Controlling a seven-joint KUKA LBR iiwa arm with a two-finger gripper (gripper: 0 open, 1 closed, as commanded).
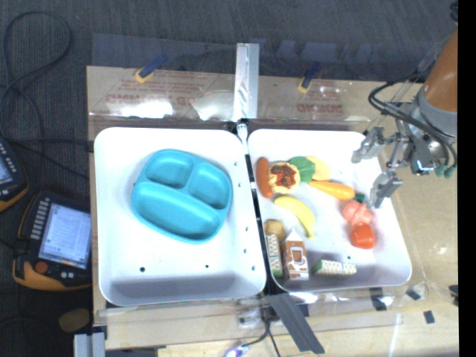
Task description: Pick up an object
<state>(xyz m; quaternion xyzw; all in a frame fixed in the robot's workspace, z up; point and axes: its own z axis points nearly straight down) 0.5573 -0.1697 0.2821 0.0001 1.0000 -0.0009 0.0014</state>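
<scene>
dark grey carpet floor around bench.

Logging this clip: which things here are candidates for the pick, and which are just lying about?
Job:
gripper
right bin
banana
carrot
red fruit
hot dog

Lying about:
blue divided tray
left bin
handheld pendant

Nothing can be read with any certainty. Faint reddish lettering runs across the clear plastic sheet behind the bins, well to the left of the tool, and again nearer it, but it is too blurred to make out.
</scene>
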